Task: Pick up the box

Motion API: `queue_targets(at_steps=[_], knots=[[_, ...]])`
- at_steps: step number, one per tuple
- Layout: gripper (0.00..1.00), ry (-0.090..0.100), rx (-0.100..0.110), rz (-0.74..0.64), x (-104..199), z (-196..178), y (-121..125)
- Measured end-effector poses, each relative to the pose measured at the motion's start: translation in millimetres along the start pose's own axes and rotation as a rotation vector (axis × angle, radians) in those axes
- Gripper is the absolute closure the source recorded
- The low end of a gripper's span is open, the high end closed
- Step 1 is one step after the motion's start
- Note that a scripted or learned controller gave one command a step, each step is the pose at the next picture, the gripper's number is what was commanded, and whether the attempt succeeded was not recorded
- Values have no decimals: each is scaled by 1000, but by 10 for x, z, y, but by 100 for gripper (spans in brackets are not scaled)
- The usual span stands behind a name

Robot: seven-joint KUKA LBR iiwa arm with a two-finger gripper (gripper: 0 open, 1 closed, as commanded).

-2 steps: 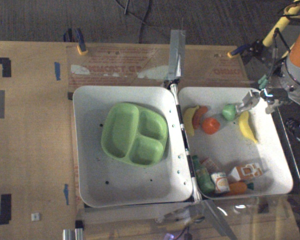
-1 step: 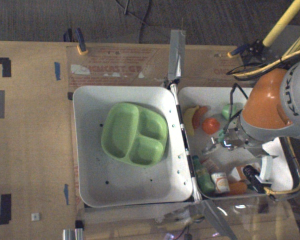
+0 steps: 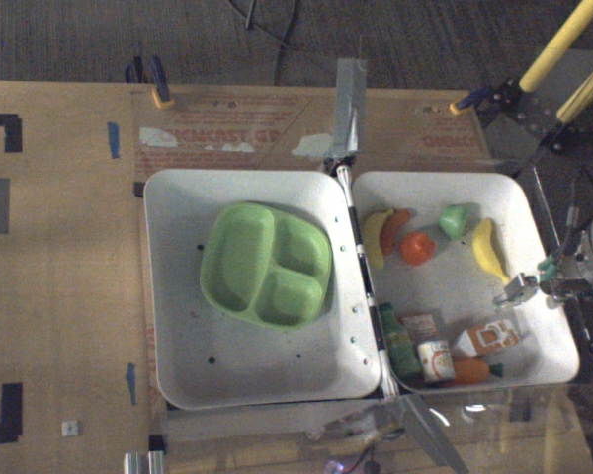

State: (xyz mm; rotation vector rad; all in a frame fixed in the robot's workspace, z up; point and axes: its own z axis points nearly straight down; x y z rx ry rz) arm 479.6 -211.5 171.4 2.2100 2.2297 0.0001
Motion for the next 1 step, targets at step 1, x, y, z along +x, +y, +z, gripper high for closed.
queue_targets(at_steps=[1], knots=[[0,0,-1,129,75,-2571,13]])
